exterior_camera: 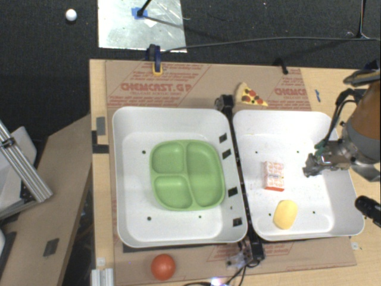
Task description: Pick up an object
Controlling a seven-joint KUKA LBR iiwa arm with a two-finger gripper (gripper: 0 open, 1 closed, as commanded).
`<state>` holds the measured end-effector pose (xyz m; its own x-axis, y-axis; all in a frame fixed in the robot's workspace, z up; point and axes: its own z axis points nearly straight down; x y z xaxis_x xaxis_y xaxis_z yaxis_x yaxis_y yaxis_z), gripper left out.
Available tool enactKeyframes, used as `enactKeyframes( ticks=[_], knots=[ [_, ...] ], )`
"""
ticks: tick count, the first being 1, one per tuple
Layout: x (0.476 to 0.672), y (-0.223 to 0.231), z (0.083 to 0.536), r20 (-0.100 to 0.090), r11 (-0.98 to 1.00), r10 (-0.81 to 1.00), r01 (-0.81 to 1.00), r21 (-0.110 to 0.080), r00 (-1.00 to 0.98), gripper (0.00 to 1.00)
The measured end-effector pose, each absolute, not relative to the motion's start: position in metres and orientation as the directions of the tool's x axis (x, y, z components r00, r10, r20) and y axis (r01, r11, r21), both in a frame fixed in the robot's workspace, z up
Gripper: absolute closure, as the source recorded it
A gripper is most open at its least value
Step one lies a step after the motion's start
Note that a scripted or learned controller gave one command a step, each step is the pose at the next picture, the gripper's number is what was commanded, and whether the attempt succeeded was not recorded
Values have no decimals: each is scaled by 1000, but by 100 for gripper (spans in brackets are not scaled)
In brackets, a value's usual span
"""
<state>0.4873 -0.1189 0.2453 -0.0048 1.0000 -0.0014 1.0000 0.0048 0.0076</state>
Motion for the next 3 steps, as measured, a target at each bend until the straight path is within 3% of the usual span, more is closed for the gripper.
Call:
enactKeyframes(
  ticks=[1, 3],
  knots=[
    [488, -119, 257, -1, 5, 1000, 1000, 4, -5, 100],
    [526, -22, 227, 1, 9, 1000, 1000, 2, -9, 100]
  ],
)
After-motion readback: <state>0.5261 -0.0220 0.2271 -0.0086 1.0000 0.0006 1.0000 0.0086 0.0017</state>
